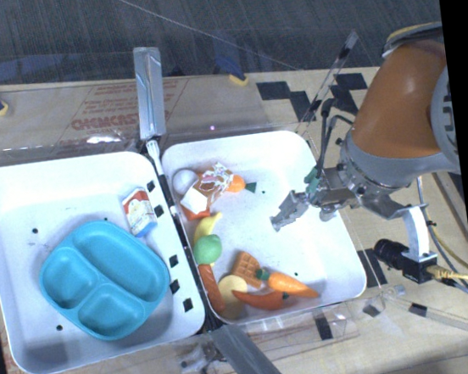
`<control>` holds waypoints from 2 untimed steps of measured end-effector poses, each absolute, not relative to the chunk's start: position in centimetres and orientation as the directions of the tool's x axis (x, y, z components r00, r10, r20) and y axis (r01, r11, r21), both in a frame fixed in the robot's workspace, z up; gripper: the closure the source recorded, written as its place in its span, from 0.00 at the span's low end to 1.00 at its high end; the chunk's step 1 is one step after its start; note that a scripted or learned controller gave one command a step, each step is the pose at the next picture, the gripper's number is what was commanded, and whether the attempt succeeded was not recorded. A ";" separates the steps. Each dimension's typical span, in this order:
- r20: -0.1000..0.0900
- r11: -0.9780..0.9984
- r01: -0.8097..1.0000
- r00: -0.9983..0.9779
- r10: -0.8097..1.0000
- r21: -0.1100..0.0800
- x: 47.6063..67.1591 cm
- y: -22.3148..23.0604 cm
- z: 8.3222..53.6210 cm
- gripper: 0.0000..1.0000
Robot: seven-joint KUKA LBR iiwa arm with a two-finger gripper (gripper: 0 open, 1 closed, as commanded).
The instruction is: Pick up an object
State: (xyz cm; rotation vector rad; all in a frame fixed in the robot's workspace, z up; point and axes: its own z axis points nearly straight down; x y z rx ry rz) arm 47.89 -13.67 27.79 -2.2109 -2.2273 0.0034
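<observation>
Orange-banded arm's fingers point(288, 211) hover apart from carrot point(285, 283).

Bench point(54, 120) bearing two white bins point(12, 254)

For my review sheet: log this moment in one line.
gripper: over right bin, nothing held | toy food: along bin's left side | blue tray: left bin

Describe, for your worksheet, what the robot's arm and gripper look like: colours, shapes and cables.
The arm is rounded and bulky, grey with a broad orange band above the wrist. Its gripper is small, grey and metallic, on a darker wrist block. Thin dark cables run up from the wrist.
</observation>
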 end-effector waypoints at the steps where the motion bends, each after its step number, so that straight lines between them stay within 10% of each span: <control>1: 0.002 0.053 0.999 -0.053 0.999 -0.010 47.5 -9.2 18.6 0.00; 2: -0.001 0.004 1.000 -0.004 1.000 0.000 47.7 -8.9 19.1 0.00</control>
